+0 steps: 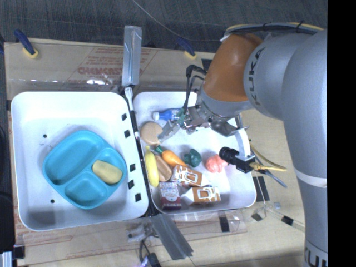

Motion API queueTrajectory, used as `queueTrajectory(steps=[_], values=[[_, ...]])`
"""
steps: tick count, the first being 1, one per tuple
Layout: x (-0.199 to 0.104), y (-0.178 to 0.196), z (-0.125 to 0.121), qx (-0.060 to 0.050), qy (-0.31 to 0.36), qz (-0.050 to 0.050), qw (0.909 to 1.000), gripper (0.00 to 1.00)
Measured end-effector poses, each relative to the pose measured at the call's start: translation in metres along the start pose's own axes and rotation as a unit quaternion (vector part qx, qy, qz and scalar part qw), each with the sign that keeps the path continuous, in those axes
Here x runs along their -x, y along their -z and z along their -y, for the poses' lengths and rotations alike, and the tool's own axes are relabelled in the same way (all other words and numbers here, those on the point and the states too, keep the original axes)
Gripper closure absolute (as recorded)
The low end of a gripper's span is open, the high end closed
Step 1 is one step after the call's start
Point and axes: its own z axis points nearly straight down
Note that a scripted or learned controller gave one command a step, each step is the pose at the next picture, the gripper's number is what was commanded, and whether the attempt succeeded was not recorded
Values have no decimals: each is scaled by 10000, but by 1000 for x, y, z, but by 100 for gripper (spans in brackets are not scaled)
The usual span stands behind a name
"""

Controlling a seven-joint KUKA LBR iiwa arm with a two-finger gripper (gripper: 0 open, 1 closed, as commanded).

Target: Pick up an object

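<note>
My gripper [177, 125] hangs over the upper left part of the right bin [245, 196], open, with nothing between its fingers. Just left of it lie a blue and white item [163, 115] and a round tan bun [150, 132]. Below it sit an orange carrot [171, 158], a dark green piece [193, 157] and a pink-red fruit [214, 163]. A yellow banana [151, 168] lies along the bin's left wall beside a brown piece [163, 169]. Three small cartons [188, 176] [206, 194] [169, 194] sit near the front wall.
The left bin [33, 115] holds a blue divided plate [72, 160] with a yellow lump [107, 171] in one compartment. A metal divider bar [131, 60] stands between the bins. The arm's grey and orange body [239, 71] overhangs the right bin's far right side.
</note>
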Motion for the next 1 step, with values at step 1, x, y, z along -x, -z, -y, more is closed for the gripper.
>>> queueTrajectory(steps=[1], values=[[17,-96,4,48,15,10,10000,0]])
